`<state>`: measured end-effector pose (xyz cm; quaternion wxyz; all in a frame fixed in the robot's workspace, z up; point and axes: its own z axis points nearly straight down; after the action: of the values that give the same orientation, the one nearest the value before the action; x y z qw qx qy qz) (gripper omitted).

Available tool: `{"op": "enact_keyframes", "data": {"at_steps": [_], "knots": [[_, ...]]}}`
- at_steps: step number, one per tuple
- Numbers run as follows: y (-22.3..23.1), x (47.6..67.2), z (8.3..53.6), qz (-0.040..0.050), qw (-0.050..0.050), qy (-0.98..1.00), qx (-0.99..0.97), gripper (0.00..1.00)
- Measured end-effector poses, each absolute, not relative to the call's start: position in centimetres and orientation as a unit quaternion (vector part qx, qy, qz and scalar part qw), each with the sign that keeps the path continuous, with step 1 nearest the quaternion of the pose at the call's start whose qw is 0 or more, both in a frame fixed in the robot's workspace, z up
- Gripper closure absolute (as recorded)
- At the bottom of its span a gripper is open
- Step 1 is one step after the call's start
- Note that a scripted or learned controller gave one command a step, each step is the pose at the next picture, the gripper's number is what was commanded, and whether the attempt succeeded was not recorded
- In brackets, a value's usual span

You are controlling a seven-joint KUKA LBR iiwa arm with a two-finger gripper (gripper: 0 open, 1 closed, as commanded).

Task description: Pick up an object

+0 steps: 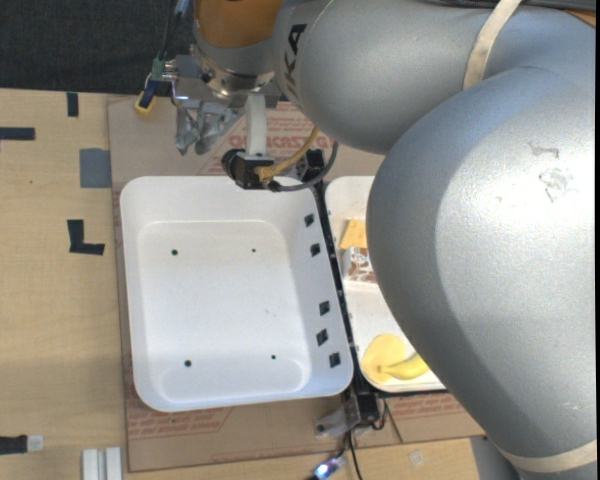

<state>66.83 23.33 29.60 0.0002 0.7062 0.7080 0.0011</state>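
Cardboard bench (40,298), yellow object (392,358) in right bin (372,313), end effector (202,128) well apart

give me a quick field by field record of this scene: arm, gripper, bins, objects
arm: grey arm with orange band, reaching in from the right, covering much of the right bin
gripper: gripper above the far edge of the left bin, over the cardboard
left bin: left bin white, shallow, four small dark dots on its floor
right bin: right bin mostly hidden by the arm
objects: yellow object near the right bin's front; packet farther back, too unclear to name
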Motion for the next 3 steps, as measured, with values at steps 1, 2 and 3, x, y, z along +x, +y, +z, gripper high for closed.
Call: {"op": "enact_keyframes", "data": {"at_steps": [1, 2, 3], "knots": [[23.3, 66.8, 39.0, 0.0026, 0.001, 0.708, 0.706, 1.0], [22.7, 66.8, 52.7, 0.0038, 0.002, 0.709, 0.706, 1.0], [23.3, 58.6, 47.1, -0.0027, -0.001, 0.708, 0.706, 1.0]]}}
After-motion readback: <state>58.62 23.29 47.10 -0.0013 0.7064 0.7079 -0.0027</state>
